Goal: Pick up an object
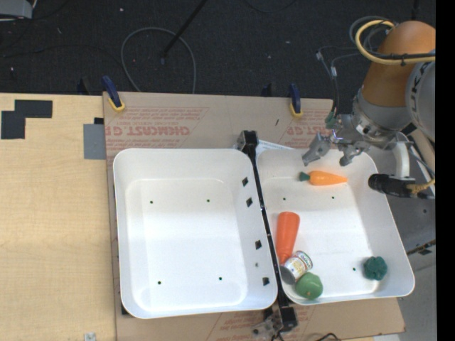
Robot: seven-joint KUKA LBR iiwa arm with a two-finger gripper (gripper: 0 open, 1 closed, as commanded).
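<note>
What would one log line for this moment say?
gripper: jaws open, above small orange toy carrot | holding: nothing | bin: right white bin

The right bin (387,226) holds a carrot (325,178) near its far edge. A can (296,266) and apple (309,285) lie at its near left corner.

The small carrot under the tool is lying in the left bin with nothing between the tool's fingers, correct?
Not quite. The small carrot lies in the right bin, not the left bin, as the camera view shows. The rest stands: the tool is above it, open, with nothing between its fingers.
</note>
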